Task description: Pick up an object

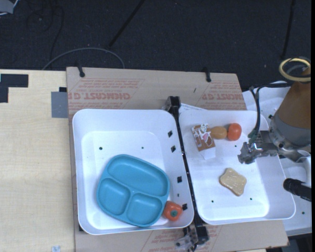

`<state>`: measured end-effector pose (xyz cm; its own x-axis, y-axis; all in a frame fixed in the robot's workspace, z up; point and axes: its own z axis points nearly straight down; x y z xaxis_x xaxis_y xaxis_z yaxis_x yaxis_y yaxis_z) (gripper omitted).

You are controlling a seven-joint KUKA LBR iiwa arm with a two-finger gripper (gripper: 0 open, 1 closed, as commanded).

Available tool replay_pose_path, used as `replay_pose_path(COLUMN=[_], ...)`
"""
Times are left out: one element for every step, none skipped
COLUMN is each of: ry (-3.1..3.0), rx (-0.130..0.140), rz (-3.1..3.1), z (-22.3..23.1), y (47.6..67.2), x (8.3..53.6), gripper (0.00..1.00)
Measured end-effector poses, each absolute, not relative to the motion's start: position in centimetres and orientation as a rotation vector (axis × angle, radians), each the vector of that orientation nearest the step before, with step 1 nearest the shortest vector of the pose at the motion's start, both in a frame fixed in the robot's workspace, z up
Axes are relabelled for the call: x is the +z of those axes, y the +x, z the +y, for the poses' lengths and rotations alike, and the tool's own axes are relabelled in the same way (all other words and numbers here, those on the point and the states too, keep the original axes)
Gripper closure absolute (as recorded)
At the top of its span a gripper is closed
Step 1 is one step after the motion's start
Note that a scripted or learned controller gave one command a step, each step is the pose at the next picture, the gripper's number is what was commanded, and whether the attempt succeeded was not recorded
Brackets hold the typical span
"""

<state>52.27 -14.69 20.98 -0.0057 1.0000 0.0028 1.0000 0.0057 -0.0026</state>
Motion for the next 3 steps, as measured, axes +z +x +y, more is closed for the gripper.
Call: replay_pose_path(ry=[-2.212,-2.216,-2.214], rx=[-0.001,0.001,0.000], rz=[-2.225,-2.225,-2.224], z=[-9.2,-4.4,0.5], y=[52.9,55.3,56.2], x=[21.6,22.2,23.0], gripper=[1.00,1.00,1.00])
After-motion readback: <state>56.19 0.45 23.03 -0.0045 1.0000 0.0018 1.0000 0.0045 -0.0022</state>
